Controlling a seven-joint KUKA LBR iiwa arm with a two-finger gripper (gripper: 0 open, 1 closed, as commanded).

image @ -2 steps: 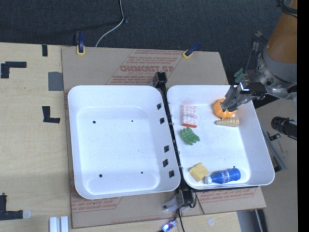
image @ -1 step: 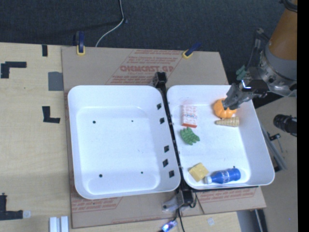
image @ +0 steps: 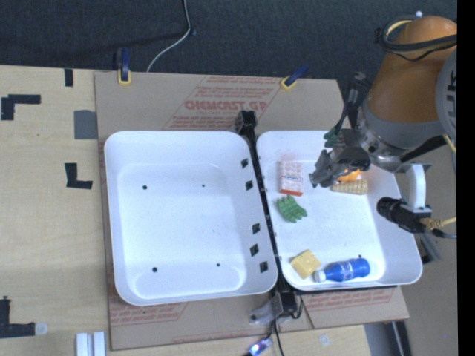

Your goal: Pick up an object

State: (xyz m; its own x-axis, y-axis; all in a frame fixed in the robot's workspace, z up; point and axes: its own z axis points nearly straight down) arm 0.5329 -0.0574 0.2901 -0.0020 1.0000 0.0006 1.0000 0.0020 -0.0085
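Presently at the approach step, nothing lifted yet, judging by how things lie. Reaching in over the shallow white right-hand bin (image: 404, 277): the grey arm with the orange band (image: 410, 65), wrist low above that bin's far half, jaws hanging dark against the white floor. Cannot tell how far apart the jaws stand, nor whether anything sits between them; too dark and too small to read.

Closest candidate for picking: a tan ridged wafer-like piece with an orange bit on top (image: 352, 185), toward the bin's far right, just beside and partly under the jaws. Also in the same bin: a small white packet with orange print (image: 290, 176) near its far left wall, a green leafy plastic piece (image: 292, 209) against its left side at mid-length, a yellow block (image: 304, 263) at its near left, and a blue bottle with a white cap (image: 344, 271) lying flat along its near wall, touching or just beside the block.

Next, probably: settle squarely over the tan piece, descend, close, then lift straight up. Worth watching for a glancing grip on the low, flat shape.
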